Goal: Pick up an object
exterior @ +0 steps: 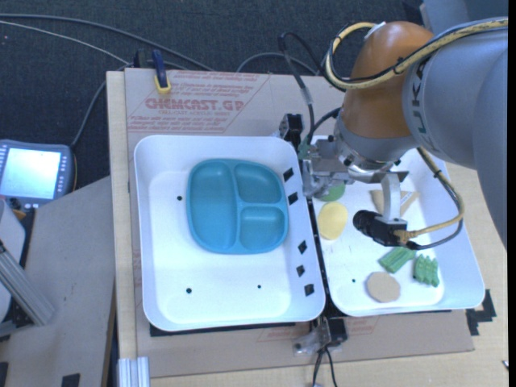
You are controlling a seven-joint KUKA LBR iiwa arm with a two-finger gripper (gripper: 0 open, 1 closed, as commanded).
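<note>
The arm (451,79) reaches in over the upper left part of the right bin (461,274), its orange band sitting above the wrist. The jaws hang low there, close to the wall shared with the left bin (161,240). The wrist body hides them from above, so whether they stand wide or narrow cannot be told.

A green object (333,190) shows just below the wrist, partly covered by it. It is the nearest thing to the jaws, but the view does not show whether it lies between them or only beside them. Just below it on the bin floor lies a yellow lemon-shaped toy (332,220), close to the green object and near the dividing wall.

Further right, pale beige sticks (403,202) lie at a slant. Toward the lower right are two green pieces: a flat one (395,259) and a ridged one (426,270) just beside it. A round tan disc (383,287) lies near the bin's lower edge, well apart from the jaws.

The left bin holds a blue divided plate (238,206) with three compartments, lying flat in the bin's upper half.

Both bins rest on the desk (201,95), a brown board with red lettering along its far edge, where a blue-and-yellow clamp (161,71) grips it.
</note>
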